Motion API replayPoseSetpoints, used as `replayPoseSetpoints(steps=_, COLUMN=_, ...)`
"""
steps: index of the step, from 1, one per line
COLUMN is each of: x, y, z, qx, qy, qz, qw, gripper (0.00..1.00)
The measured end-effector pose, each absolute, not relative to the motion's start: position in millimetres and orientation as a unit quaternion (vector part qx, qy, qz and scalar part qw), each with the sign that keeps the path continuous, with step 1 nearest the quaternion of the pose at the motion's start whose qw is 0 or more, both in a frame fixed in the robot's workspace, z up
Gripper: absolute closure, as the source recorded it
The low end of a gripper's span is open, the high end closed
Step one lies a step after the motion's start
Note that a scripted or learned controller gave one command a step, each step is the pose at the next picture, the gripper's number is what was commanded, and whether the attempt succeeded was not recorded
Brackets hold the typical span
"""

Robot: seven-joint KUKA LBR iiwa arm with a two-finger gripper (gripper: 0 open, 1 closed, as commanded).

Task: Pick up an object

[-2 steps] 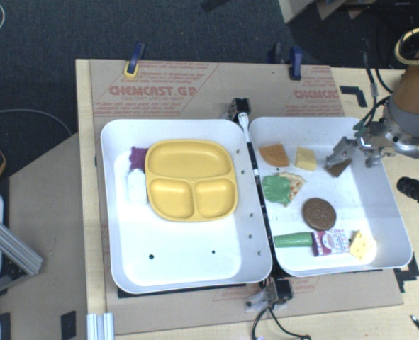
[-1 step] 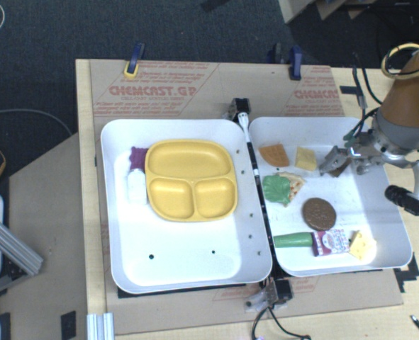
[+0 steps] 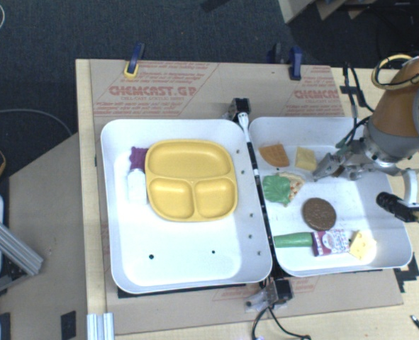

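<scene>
Smooth white bins (image 3: 195, 278) hold a glossy yellow tray (image 3: 191, 178); hand (image 3: 328, 167) state unclear.

The left bin (image 3: 124, 261) has bare floor in front of the yellow tray (image 3: 191, 178); the right bin (image 3: 400, 250) is crowded, open only at its back

Two white bins (image 3: 117, 211) sit side by side on a cardboard-covered table (image 3: 195, 83). Blue clamps (image 3: 294, 62) grip its far edge. Dark carpet (image 3: 53, 20) surrounds it.
</scene>
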State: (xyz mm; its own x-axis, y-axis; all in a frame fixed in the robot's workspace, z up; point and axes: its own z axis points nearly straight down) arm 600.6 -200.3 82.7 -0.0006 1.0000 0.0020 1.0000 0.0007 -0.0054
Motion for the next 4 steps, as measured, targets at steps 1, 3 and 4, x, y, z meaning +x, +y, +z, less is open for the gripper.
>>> replayPoseSetpoints(steps=1, x=602.1, y=-201, z=96, qx=-0.707, qy=-0.707, qz=-0.0002, qw=0.000, gripper=1.00)
replayPoseSetpoints(steps=3, x=603.4, y=-219, z=210, qx=-0.707, qy=-0.707, qz=-0.0016, qw=-0.005, gripper=1.00)
replayPoseSetpoints(steps=4, x=604.4, y=-220, z=226, qx=-0.707, qy=-0.707, qz=-0.0011, qw=-0.003, gripper=1.00)
